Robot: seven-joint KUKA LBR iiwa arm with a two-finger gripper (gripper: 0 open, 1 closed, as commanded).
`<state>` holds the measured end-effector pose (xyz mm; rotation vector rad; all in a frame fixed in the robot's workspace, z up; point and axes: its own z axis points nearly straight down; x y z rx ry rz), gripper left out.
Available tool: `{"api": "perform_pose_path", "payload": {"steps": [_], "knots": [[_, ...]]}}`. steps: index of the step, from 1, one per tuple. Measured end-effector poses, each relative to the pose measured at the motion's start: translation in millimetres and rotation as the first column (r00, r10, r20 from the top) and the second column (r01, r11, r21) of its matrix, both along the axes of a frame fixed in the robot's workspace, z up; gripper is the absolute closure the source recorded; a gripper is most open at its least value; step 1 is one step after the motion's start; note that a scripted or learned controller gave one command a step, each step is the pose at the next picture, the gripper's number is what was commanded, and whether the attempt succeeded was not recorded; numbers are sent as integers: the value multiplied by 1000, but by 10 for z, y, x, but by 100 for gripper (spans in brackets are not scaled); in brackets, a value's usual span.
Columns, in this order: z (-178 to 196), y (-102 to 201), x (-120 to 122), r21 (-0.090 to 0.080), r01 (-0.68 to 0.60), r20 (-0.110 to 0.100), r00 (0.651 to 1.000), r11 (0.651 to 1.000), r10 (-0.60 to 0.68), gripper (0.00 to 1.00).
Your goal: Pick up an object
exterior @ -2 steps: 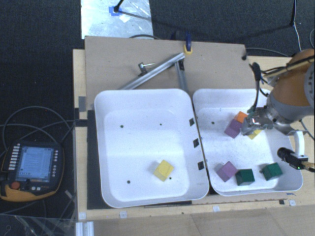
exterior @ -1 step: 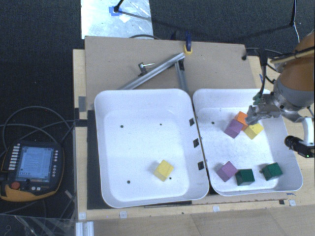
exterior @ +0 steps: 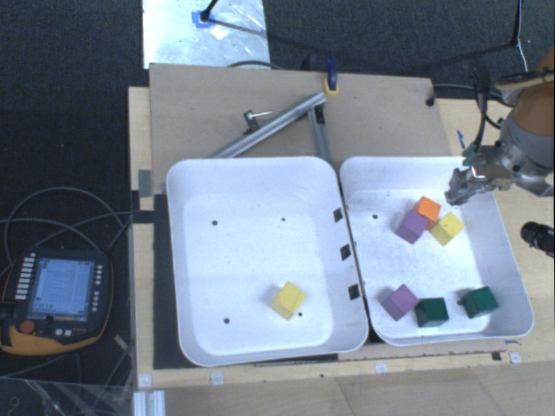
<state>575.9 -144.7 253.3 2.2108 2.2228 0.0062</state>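
The right bin (exterior: 381, 185) holds an orange block (exterior: 427, 208), a yellow block (exterior: 447, 228) and a purple block (exterior: 413, 226) clustered near its back right. A second purple block (exterior: 401, 302) and two dark green blocks (exterior: 431, 311) (exterior: 478, 302) lie along its front. One yellow block (exterior: 288, 300) sits in the left bin (exterior: 199, 189). My gripper (exterior: 466, 185) hangs over the right bin's back right corner, just up and right of the orange block, with nothing seen between its fingers.
The grey arm with its orange band (exterior: 531, 137) comes in from the right edge. A metal rod and clamp (exterior: 277, 121) lie on the board behind the bins. A teach pendant (exterior: 56, 297) rests off the bench at left.
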Motion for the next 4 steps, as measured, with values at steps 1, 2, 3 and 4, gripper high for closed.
{"api": "perform_pose_path", "payload": {"steps": [1,2,3,4], "knots": [[-116,576,-125,4,-5,-8,1000,1000,5,100],[-69,1175,-257,5,-7,-6,1000,1000,7,100],[-97,1724,-312,4,-6,-7,1000,1000,6,100],[-230,2168,-503,4,-5,-8,1000,1000,5,100]]}}
